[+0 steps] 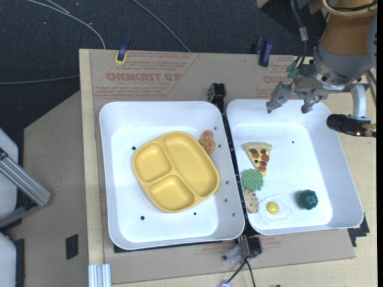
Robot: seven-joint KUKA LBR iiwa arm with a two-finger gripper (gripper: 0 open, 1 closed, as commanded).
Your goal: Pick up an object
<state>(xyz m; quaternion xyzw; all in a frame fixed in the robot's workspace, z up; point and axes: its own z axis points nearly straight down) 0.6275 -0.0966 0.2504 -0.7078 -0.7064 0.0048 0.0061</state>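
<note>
The yellow divided tray (175,171) fills the left bin (114,160); in the right bin (335,160) the candidates — pizza slice (258,156), fried egg (274,208) (at 6 o'clock) — lie untouched. The gripper (293,102) hovers at 12 o'clock, fingers apart, grasping nothing — picking seems unstarted.

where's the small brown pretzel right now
The small brown pretzel lies in the left white bin, touching the upper right edge of the yellow three-compartment plate, near the divide between the bins.
</note>
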